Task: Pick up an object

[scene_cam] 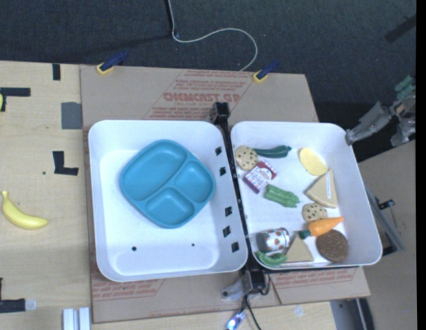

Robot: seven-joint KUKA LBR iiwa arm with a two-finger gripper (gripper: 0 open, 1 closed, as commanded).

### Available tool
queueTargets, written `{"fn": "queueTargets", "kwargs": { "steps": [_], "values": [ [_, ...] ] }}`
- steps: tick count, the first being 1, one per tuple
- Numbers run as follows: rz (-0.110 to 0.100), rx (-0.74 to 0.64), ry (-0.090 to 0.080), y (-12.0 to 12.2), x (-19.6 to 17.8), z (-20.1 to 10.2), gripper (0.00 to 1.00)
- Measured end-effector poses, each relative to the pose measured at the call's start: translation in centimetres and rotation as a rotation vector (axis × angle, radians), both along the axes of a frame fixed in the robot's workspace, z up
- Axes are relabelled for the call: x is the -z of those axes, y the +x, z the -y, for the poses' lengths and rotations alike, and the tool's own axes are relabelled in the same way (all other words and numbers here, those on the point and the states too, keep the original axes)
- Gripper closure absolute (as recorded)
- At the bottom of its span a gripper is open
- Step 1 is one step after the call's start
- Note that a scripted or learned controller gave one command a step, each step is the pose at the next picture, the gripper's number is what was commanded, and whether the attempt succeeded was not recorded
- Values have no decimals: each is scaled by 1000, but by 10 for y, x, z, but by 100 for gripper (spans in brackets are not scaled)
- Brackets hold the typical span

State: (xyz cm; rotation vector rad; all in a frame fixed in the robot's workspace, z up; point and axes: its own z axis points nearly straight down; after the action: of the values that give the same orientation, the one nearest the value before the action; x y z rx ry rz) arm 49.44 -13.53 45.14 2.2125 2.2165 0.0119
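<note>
Carrot (325, 225) well below claw (385, 120)

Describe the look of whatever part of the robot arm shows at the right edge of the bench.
A small part of the gripper shows beside the right bin: a grey, wedge-shaped metal piece tapering toward the bin, with pale, blurred hardware behind it. Details are too blurred to read.

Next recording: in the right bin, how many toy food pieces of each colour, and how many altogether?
Green: 3, a pepper, a pod, a leafy piece
Orange: 1, carrot
Yellow: 1, oval chip
Tan or brown: 5, two cookies, two wedges, one brown patty
Red and white: 2, packet, can
Total: 12
</note>
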Motion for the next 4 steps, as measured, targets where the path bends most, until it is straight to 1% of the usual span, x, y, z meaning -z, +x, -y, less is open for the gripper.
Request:
{"fn": "queueTargets", "kwargs": {
  "steps": [1,2,3,4],
  "values": [
    [-12,1,-1,2,-3,0,100],
    [-26,-4,5,-12,101,-65,100],
    [-24,-4,3,-12,183,-126,100],
    [-12,-7,3,-11,145,-181,100]
  ]
}}
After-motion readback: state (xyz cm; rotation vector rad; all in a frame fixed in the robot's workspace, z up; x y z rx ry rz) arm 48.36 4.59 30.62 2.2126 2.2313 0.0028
